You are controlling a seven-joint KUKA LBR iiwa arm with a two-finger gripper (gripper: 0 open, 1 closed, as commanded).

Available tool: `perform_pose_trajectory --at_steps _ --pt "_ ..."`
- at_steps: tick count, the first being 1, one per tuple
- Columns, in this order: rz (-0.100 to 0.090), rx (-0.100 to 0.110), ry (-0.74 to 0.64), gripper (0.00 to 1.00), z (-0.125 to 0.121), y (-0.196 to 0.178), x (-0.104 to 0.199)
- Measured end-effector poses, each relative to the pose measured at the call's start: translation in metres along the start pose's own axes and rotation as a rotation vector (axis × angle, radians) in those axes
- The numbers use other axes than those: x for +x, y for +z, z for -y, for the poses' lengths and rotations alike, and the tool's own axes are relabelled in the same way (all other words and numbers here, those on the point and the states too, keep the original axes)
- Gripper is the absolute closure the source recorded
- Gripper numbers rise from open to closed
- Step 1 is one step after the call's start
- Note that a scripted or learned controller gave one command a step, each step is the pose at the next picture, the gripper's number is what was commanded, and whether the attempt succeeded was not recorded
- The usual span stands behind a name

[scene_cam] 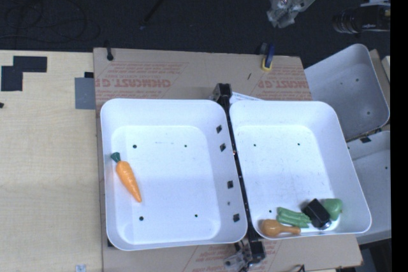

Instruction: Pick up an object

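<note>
Claw (282, 9) blurred above bins, fingers indistinct.

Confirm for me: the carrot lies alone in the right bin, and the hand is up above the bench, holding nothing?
Not quite. The camera view shows the carrot alone in the left bin, not the right one. The hand is indeed up above the bench, holding nothing.

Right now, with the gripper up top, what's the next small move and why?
Probably bring the gripper down toward the carrot. The gripper hangs high above the back of the bench, beyond both bins. The carrot lies alone in the left bin, while the right bin holds a cluster crowded into its near corner, harder to grasp cleanly.
</note>
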State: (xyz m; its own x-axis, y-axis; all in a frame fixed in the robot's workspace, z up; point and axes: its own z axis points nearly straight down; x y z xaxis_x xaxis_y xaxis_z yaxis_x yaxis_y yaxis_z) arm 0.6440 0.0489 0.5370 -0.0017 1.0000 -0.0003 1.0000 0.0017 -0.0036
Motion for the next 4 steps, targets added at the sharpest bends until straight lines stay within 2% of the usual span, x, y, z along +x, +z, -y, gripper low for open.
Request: perform_pose_trajectory --at_steps 4 --pt "0.000 -0.001 0.001 1.00 0.000 0.000 0.059"
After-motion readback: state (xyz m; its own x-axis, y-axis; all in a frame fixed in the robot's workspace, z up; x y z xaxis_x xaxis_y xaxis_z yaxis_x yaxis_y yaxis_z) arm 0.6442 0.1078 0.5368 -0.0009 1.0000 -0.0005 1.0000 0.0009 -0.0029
